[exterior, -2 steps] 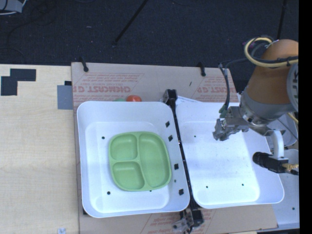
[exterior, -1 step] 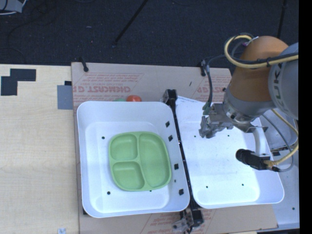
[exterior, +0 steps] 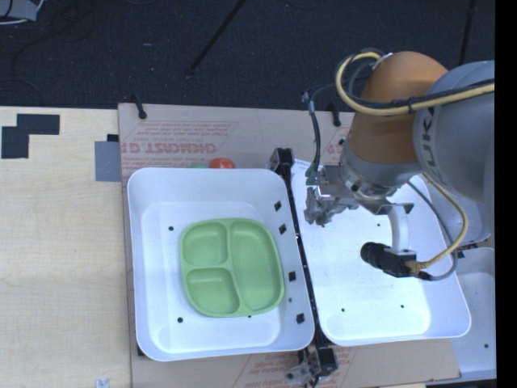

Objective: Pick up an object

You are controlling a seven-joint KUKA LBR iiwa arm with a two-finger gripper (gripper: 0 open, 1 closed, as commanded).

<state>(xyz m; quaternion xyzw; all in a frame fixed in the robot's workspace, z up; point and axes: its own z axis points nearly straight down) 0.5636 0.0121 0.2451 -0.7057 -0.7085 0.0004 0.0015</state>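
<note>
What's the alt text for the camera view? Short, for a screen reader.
Seen from above, a grey arm with an orange band reaches from the right over the right white bin, its gripper near that bin's upper left corner. The left white bin holds a green divided plate. A small red object lies just beyond the left bin's far edge.

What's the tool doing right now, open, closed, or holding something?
Tool: cannot be told from this view; it sits over the right bin, near its left wall.
</note>
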